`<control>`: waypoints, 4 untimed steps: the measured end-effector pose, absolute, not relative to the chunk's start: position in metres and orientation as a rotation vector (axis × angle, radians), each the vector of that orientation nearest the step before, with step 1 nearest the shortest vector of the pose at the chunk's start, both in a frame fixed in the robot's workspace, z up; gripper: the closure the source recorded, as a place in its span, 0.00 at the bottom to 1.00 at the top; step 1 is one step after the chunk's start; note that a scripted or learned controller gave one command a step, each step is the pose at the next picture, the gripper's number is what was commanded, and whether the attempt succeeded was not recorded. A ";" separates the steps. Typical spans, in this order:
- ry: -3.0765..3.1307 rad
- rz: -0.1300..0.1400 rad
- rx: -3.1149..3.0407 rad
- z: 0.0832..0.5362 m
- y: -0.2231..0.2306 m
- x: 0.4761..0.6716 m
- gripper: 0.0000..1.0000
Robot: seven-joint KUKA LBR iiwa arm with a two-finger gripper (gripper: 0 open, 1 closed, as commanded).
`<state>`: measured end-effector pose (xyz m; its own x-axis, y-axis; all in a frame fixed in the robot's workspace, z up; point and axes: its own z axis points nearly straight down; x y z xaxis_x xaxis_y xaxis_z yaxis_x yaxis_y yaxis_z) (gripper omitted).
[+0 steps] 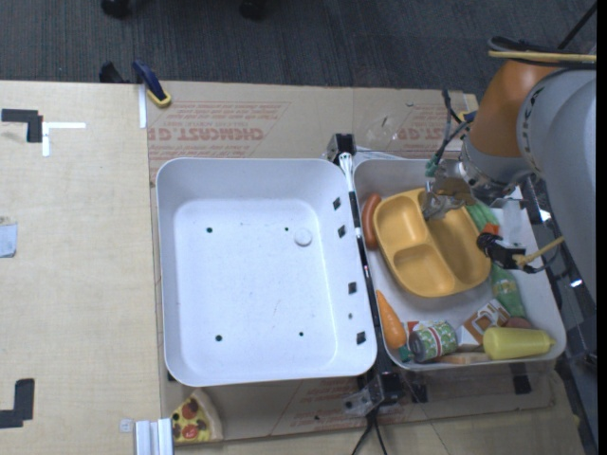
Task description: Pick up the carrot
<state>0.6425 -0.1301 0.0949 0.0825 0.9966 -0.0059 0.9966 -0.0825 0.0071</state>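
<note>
**Claw over the yellow dish, carrot at the bin's left wall**

Dark carpet lay beyond your surface (76, 254). In the right bin (545, 297), the carrot (390, 320) rested lower left, apart from the claw (440, 200); its grip state you could not tell.

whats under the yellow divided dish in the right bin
A red-orange item pokes out at the yellow divided dish's left edge, green pieces at its right; whatever lies beneath the middle is covered.

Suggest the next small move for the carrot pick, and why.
Probably lift clear and traverse toward the near-left corner of the right bin. The tool sits over the yellow divided dish's far rim, while the carrot lies against the bin's left wall beside a small can.
</note>
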 end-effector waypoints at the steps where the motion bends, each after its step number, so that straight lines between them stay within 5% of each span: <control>1: 2.441 0.001 1.972 0.093 -0.117 0.587 0.00; 2: 2.437 0.002 1.975 0.102 -0.118 0.588 1.00; 3: 2.102 0.000 2.332 0.093 -0.101 0.599 1.00; 4: 2.102 0.000 2.332 0.093 -0.101 0.599 0.00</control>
<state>0.5990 -0.1008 0.0926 0.1035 0.9946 -0.0016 0.9946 -0.1035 0.0020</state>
